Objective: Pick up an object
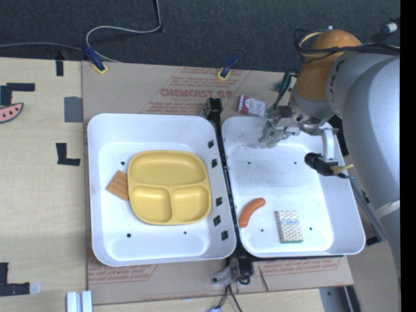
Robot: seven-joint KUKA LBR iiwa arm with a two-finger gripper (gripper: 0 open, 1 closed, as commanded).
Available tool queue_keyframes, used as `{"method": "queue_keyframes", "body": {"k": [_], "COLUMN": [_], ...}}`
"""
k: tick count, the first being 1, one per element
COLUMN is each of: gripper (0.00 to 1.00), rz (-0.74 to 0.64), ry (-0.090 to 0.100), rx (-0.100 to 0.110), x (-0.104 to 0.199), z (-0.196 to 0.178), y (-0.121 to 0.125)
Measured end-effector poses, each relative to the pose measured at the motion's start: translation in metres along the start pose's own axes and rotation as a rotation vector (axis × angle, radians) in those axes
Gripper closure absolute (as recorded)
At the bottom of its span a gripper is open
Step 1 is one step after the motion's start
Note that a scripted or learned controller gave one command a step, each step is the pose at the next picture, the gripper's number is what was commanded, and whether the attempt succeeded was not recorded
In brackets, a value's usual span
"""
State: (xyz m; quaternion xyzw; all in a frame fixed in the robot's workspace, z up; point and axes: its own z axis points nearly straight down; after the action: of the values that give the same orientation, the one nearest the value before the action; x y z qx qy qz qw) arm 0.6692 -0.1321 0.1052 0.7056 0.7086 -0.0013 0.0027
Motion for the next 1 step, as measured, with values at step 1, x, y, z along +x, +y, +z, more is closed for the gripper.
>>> {"method": "queue_keyframes", "body": {"k": [1], "gripper": [0.00], "rz": [0.000], "ry": [-0.001], "rx": [0.000], "x": [-0.0003], "z": [0.0001], "y": [-0.0001]}}
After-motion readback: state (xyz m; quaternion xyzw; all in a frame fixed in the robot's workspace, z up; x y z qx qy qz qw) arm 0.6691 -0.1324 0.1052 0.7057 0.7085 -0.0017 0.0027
